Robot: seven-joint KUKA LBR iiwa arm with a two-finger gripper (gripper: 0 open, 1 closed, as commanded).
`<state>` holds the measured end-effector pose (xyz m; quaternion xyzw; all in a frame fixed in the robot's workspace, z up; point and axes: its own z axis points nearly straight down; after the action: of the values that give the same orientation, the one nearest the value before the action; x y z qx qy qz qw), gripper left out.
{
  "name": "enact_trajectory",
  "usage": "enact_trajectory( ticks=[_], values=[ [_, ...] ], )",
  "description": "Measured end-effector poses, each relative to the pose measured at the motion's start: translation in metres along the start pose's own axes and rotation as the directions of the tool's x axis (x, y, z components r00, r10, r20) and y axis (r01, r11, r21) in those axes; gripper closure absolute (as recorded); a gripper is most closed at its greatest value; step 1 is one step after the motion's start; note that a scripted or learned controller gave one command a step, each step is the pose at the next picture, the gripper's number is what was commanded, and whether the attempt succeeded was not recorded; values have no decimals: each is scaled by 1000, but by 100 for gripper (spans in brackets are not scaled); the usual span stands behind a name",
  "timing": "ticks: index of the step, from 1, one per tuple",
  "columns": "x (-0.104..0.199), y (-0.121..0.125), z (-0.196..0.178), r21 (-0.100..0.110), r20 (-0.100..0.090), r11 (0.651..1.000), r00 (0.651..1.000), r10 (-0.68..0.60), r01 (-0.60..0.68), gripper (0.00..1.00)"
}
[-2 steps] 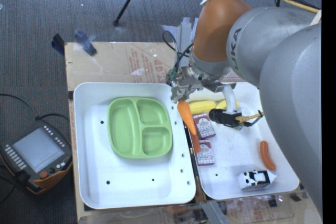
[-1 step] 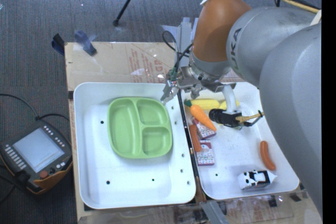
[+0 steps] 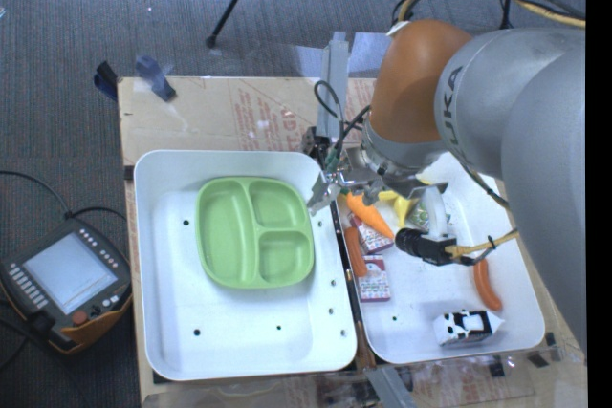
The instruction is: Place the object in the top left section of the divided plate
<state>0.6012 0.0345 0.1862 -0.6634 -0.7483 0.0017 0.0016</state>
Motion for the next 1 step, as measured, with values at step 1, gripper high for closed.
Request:
enact_trajectory(
  ticks=[1],
  values=[
    [-11, -14, -10, 0, -1, 1000, 1000, 18, -18, 0]
  ],
)
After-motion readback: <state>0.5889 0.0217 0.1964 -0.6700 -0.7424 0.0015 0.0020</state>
